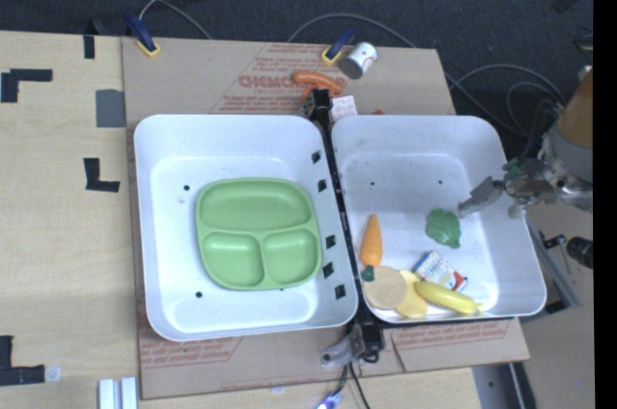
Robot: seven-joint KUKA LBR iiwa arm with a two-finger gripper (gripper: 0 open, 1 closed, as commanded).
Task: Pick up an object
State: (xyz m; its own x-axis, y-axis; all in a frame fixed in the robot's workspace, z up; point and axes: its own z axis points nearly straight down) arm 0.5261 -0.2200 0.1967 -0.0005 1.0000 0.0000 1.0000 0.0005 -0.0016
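The right bin (415, 142) holds a green broccoli-like piece (443, 228), an orange carrot (371, 240), a yellow banana (447, 298), a tan round piece (385, 286) and a small printed packet (441, 266). My gripper (494, 196) hangs over the right bin's right rim, up and to the right of the green piece and apart from it. Nothing shows in its grasp. The arm's orange band sits at the view's right edge.
A green divided plate (258, 233) lies in the left bin (164, 147). Behind the bins, on the cardboard, sit blue-and-yellow clamps (144, 37), an orange item (318, 80) and a small grey cylinder (358, 60). Cables run across the dark floor.
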